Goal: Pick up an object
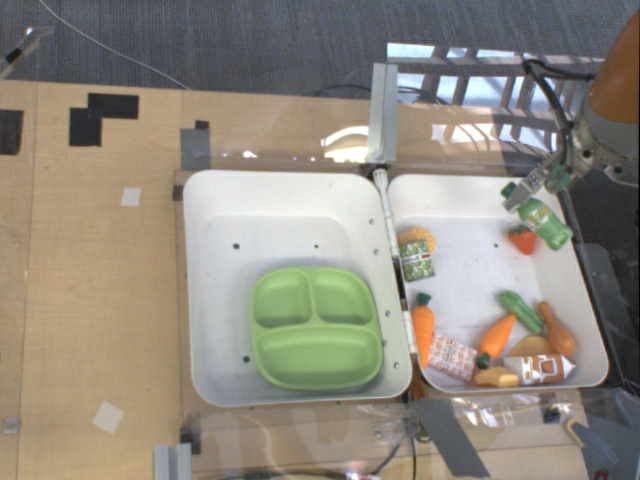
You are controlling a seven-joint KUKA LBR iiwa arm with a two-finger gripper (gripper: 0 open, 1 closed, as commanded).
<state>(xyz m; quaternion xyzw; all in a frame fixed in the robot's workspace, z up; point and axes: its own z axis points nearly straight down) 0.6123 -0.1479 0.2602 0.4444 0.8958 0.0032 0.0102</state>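
Observation:
My gripper [537,184] hangs over the far right corner of the right bin [470,268], under the grey wrist with its orange band. Just below it lies a green bottle [546,224], with a small red fruit [523,240] against its left side. I cannot tell whether the gripper touches the bottle. Further toys lie in this bin: a green-labelled carton [417,260], a yellow-orange piece [415,238], a carrot [423,330], a green cucumber [520,311] and a brown-and-white carton [541,369].
The left bin [230,228] bears a green divided plate [316,326] at its near side. A metal divider [392,258] runs between the two bins. A grey metal frame [470,88] stands behind the right bin. Wooden bench lies to the left.

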